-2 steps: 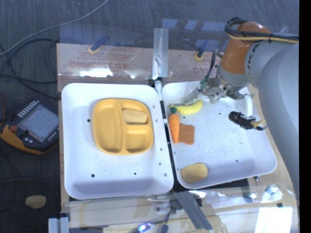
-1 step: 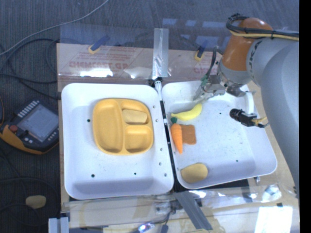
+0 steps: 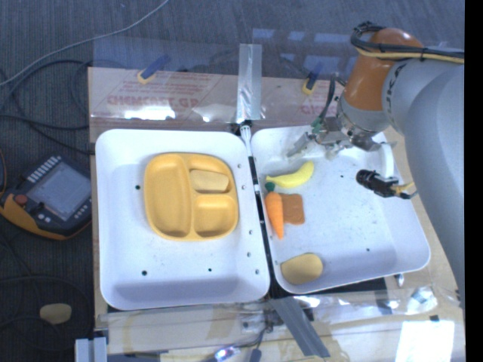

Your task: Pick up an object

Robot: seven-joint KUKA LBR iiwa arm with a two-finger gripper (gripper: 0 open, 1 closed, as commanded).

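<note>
In the camera view, two white bins sat side by side on the bench. The left bin [image 3: 113, 225] carried a yellow divided tray [image 3: 191, 194] near its middle, lying flat, probably just a spare item in the pool of pickable things. The right bin [image 3: 392, 240] carried the loose pieces, gathered along its left edge: a banana [image 3: 293, 176] toward the far end, a carrot [image 3: 275, 213] just below it, lying lengthwise along the edge, an orange block [image 3: 293, 209] touching the carrot's right side, and a tan rounded piece [image 3: 302, 267] at the near left corner. That clustering likely came from things sliding to the bin's wall.

The gripper [image 3: 326, 138] hung over the far edge of the right bin, below the orange-banded wrist; whether it was released or clenched could not be told, and nothing was visible in it. The banana lay nearest, just toward the near side and slightly left of the gripper. The carrot and block lay farther toward the near edge, and the tan piece well apart.
</note>
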